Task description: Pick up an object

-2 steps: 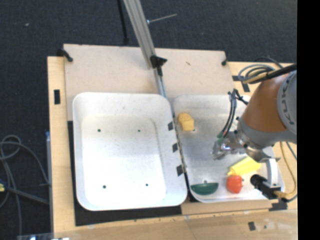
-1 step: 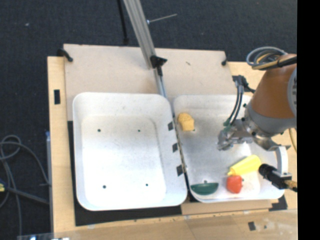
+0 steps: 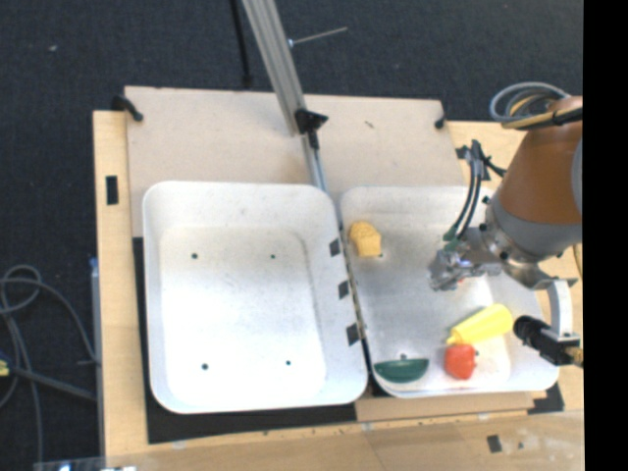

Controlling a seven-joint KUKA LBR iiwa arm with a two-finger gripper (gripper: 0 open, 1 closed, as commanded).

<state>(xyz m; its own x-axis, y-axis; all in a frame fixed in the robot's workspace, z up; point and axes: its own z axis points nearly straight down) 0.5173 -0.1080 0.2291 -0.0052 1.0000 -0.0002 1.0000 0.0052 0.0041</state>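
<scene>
Poised over the middle of the right bin, the pincer hangs low on the end of the grey arm, which enters from the right with its orange band above the wrist. Whether its tips are apart or together cannot be told from this slanted view; they are a small dark and metallic cluster, and nothing can be seen between them.

Below and a little to the right of the pincer, apart from it, lies a yellow block, tilted, in the near right part of the same bin. Just beneath the block's left end sits a red round object, close to the bin's near rim. To the left of that, at the near left corner of this bin, a dark green bowl-shaped object rests against the rim. Well to the pincer's left, near the bin's left wall and toward its far end, is a small yellow lump.

The left bin stands just beside the right one, their walls nearly touching. Both rest on the pale wooden table. A slanted metal rail rises from the table's far side, between the bins.
</scene>
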